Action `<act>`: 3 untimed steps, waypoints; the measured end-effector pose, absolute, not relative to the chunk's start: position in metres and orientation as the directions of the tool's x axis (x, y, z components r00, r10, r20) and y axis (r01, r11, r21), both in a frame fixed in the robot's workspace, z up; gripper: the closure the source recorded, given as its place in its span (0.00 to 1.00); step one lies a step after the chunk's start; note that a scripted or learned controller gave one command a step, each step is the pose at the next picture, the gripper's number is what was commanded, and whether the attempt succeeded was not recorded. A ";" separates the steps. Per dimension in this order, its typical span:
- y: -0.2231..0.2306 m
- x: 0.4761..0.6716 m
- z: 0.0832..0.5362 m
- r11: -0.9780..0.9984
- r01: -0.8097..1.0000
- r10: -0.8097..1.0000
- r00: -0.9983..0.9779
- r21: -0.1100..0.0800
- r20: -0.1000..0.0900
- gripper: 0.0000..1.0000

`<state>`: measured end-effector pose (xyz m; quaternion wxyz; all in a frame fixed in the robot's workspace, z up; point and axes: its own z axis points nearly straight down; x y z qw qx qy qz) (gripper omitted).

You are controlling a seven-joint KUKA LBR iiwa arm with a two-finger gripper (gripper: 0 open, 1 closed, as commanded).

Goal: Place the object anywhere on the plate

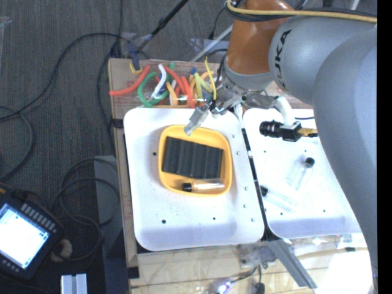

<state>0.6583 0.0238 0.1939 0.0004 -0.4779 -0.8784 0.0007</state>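
A yellow square plate [164, 164] sits in the left bin [184, 225]. On it lies a dark ridged slab [192, 158]. A small pale tube [205, 187] with a dark end rests along the plate's near rim. My gripper [198, 120] hangs over the plate's far rim, tilted down and to the left. I see nothing held in it. The orange-banded wrist is just behind it.
The right bin [318, 216] holds a clear vial with a black cap [300, 171] and another clear vial [278, 199]. A tangle of coloured cables [165, 84] lies on the bench behind the left bin. The arm covers the right side.
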 end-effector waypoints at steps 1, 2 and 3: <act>0.046 0.669 0.198 0.660 0.751 0.751 -0.660 -0.001 -0.002 0.00; 0.105 0.661 0.210 0.739 0.674 0.674 -0.739 0.000 -0.002 0.00; 0.149 0.651 0.223 0.930 0.369 0.369 -0.930 0.002 -0.001 0.00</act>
